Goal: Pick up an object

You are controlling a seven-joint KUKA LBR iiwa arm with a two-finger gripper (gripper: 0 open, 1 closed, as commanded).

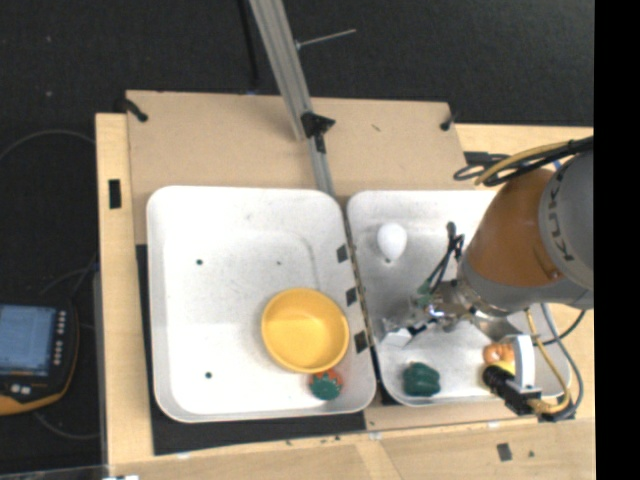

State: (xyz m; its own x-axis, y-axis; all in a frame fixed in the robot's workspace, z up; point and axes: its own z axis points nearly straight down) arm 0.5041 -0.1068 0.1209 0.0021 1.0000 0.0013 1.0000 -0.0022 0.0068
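My gripper [408, 330] hangs low over the middle of the right bin [420, 211], close to its left wall. A dark green lump [421, 378] lies just below it near the front wall, apart from the gripper. A white egg-shaped thing [391, 240] rests farther back in the same bin. A small orange thing [495, 352] shows at the bin's right side, partly hidden by the wrist. In the left bin [200, 228] a yellow bowl [304, 329] sits upright. A small teal and red thing [326, 385] lies at its front edge.
The divider between the two bins [352, 288] runs right beside the gripper. A slanted metal rail [285, 63] reaches down to the back of the bins. A handheld pendant [35, 353] lies off the bench at the left.
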